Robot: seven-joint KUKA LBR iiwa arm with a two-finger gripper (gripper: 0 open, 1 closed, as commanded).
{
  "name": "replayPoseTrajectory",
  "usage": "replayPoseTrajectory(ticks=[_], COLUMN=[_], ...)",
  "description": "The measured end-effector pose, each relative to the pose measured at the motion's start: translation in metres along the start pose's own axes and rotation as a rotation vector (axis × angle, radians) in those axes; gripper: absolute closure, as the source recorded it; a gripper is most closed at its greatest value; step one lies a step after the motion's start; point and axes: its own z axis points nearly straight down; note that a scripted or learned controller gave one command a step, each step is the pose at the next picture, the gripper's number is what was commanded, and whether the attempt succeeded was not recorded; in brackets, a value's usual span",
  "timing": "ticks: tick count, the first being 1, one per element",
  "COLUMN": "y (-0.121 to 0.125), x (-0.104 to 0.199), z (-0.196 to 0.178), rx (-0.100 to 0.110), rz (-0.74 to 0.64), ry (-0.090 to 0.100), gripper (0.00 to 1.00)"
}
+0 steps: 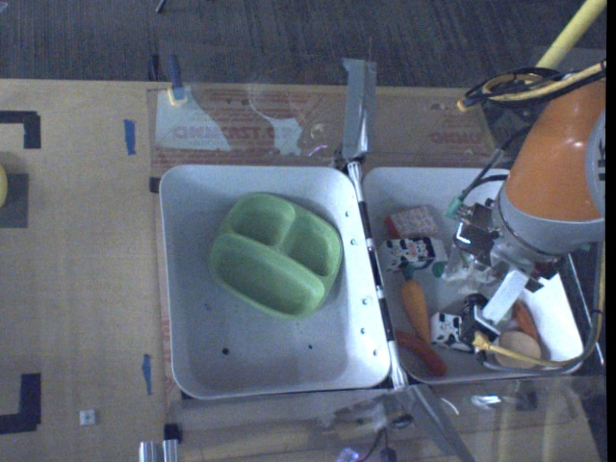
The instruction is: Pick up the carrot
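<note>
1. The tan tabletop (pixel 77 287) carries a white left bin (pixel 192 345) and right bin (pixel 428 183); dark carpet (pixel 289 17) lies beyond its far edge.
2. The carrot (pixel 416 308) lies in the right bin, near its left wall.
3. The gripper (pixel 468 277) is just right of the carrot; I cannot tell its state.

orange carrot (pixel 416 310), lying lengthwise, right bin (pixel 385 183)

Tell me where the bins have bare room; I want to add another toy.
Left bin: bare floor between plate and near wall, and a strip along the left wall. Right bin: crowded; carrot, toys and the arm take its near half, with some bare floor by the far wall.
</note>
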Motion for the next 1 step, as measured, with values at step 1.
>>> replayPoseTrajectory(ticks=[1], y=[-0.0247], x=[0.0445], z=[-0.0035], rx=[0.0], rz=[0.131], ry=[-0.001], gripper=[1.0])
